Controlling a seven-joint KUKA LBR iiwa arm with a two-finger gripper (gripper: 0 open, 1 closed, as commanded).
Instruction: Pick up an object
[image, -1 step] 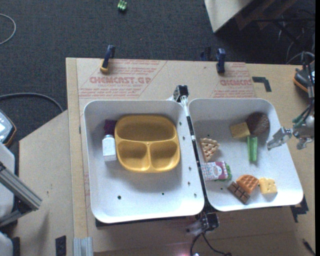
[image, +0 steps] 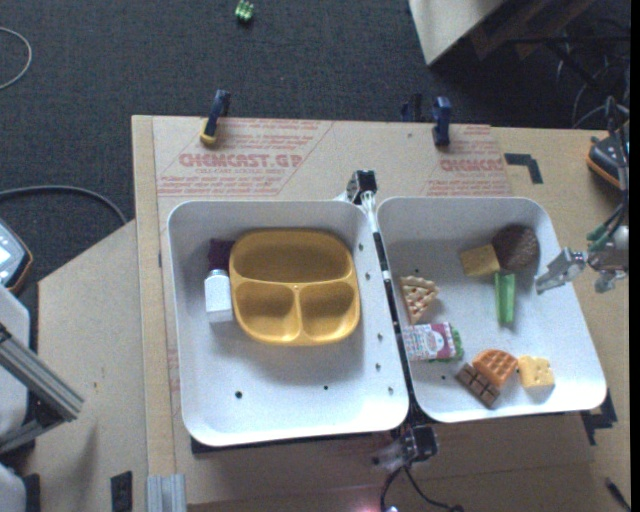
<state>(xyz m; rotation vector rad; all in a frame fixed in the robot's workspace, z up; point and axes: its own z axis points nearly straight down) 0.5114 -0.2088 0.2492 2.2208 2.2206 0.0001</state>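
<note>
1. Currently above the right-hand wall of the right bin (image: 562, 335): gripper (image: 558, 272), with nothing visible in it. Open or closed, cannot tell from this slanted view.
2. Nearest candidate to lift: green stick (image: 506, 297), lying flat just left of the gripper. A little farther back: yellow block (image: 480, 260), touching the brown round piece (image: 517, 245).
3. Toward the front of the same bin: orange waffle (image: 496, 364) and cheese wedge (image: 537, 373), close together.
4. Judged as the approach step, with no grasp begun yet.
5. First risk: descending too near the wall and striking the rim (very little room on that side).
6. Second risk: closing across the length of the green stick, not across its narrow width, and so pushing it aside or letting it slip out.
7. Third risk: aiming at the yellow block and catching the brown round piece too, giving a poor double grip and a drop on lifting.
</note>
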